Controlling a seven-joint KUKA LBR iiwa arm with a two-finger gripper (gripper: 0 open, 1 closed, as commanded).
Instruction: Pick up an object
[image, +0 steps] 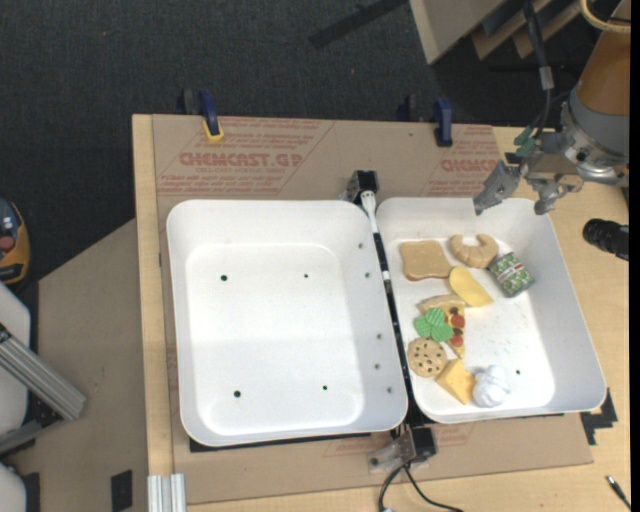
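Lying below the open end effector (517, 199), the croissant (474, 249) rests apart.

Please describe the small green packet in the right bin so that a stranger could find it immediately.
Look at the right shallow white bin, where toy food items lie clustered. Along that cluster's upper right edge, beside the tan croissant-shaped piece, lies the small green packet. It alone is box-shaped, dark green with a pale label.

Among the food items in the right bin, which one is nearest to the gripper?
The croissant, a curled tan pastry at the top of the pile, lies closest below the gripper. The bread slice and green packet sit farther away.
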